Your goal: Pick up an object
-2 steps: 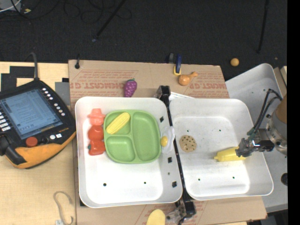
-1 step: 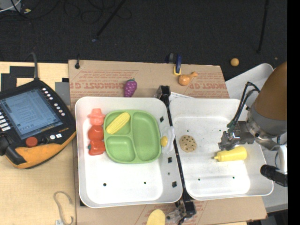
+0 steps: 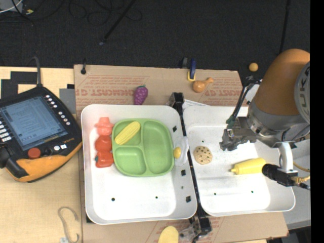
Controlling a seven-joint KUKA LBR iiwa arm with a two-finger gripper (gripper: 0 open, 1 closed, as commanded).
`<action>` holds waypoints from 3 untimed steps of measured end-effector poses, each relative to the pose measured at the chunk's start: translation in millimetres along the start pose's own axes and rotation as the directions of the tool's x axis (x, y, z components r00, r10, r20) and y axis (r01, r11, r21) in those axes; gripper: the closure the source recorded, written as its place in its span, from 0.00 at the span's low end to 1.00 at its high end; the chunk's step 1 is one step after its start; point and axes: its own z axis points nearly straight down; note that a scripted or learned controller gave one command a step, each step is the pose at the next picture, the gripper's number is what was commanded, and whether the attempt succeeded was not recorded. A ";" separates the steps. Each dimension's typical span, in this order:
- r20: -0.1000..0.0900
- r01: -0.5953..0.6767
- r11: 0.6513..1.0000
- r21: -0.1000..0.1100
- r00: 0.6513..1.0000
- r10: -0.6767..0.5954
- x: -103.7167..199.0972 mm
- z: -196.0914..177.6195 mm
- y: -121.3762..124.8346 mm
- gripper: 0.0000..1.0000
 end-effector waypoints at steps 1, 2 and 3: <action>0.000 -0.001 1.000 0.000 1.000 0.001 39.8 -5.0 23.0 1.00; 0.000 -0.002 1.000 0.000 1.000 0.002 76.2 -9.4 51.6 1.00; 0.000 -0.002 1.000 0.001 1.000 0.002 123.4 7.8 78.8 1.00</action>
